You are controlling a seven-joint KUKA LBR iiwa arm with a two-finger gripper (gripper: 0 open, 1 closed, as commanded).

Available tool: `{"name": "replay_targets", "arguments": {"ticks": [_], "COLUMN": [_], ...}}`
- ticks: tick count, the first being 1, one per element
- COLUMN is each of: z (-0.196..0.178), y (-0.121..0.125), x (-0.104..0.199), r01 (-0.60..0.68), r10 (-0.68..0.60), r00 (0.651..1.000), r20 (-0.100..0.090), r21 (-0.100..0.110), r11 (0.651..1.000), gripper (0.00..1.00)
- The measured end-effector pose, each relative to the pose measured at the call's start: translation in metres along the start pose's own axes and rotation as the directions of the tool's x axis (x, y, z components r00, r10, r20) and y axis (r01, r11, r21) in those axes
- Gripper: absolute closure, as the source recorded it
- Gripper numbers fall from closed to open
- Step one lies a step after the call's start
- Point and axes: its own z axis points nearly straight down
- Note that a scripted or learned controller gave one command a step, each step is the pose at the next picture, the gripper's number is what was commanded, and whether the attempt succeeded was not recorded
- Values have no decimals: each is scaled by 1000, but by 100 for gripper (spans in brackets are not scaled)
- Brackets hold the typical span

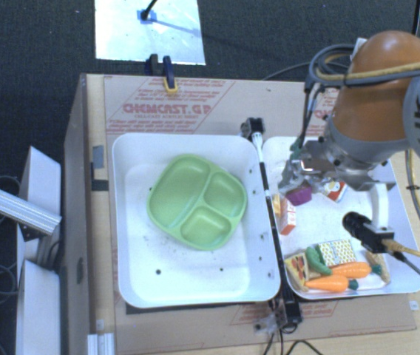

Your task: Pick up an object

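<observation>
Left bin [132, 191], well left of the pincer: a green sectioned plate [197, 201] lying flat. Across the divider, in the right bin [410, 276]: small orange-and-white carton [287, 216] just below-left of the pincer [299, 177]. Purple block [300, 194] sits right at the fingertips, touching or nearly so; can't tell if it's gripped, or how wide the pincer stands, since the wrist hides it. Red-white packet [334, 190] just right. Toy carrots [336, 276] and green veg [316, 259] on a small tray, below it, near the front wall.

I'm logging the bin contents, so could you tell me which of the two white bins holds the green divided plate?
The left bin holds the green divided plate; the right bin holds small items such as the carrots.
</observation>
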Motion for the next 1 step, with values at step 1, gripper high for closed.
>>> {"name": "replay_targets", "arguments": {"ticks": [1], "z": [5], "y": [-38], "x": [-33], "r01": [0], "r10": [0], "r00": [1000], "r20": [1], "r21": [0], "r11": [1000], "gripper": [100]}}
